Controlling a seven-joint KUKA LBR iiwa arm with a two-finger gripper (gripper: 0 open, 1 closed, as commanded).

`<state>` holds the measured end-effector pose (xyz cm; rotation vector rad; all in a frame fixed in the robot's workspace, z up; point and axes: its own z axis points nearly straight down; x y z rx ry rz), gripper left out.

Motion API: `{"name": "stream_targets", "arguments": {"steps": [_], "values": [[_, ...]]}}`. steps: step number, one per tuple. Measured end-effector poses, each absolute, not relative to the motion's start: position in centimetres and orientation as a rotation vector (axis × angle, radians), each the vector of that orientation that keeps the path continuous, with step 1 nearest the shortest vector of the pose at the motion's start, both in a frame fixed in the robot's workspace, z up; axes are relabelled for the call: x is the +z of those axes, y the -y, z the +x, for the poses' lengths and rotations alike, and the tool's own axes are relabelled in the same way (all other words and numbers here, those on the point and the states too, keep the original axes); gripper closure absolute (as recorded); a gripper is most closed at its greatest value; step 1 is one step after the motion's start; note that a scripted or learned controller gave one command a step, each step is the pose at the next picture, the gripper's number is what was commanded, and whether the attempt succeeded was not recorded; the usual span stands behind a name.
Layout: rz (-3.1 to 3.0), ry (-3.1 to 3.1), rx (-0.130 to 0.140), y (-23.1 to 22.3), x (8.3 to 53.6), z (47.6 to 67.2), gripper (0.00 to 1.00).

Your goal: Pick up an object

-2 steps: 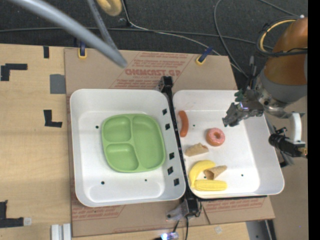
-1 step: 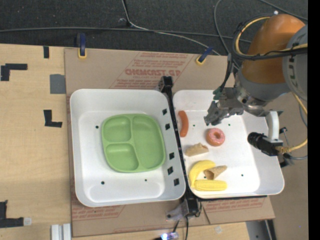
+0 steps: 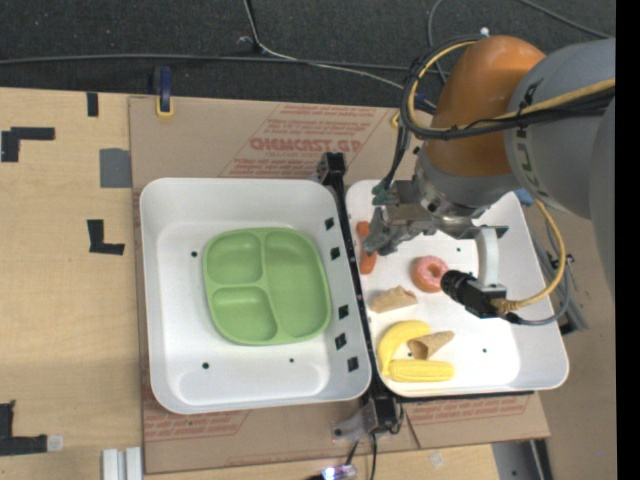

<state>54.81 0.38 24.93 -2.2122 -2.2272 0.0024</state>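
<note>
You will find the gripper (image 3: 385,230) lowered into the right bin (image 3: 535,363), at its left wall. Whether it is open or closed cannot be told. A small orange piece (image 3: 367,261) lies directly below it, against that wall. Further from that wall sits the pink doughnut (image 3: 429,273); toward the bin's near edge lie the banana (image 3: 400,339) and corn cob (image 3: 420,371).

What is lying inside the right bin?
In the right bin: banana, corn cob, cone, pink donut, tan piece, orange item. The arm covers its far part.
</note>
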Motion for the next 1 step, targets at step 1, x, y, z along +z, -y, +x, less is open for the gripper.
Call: {"name": "stream_targets", "arguments": {"steps": [1], "values": [[-2.213,2.227,0.001,-5.55,24.64,55.54,1.00]]}}
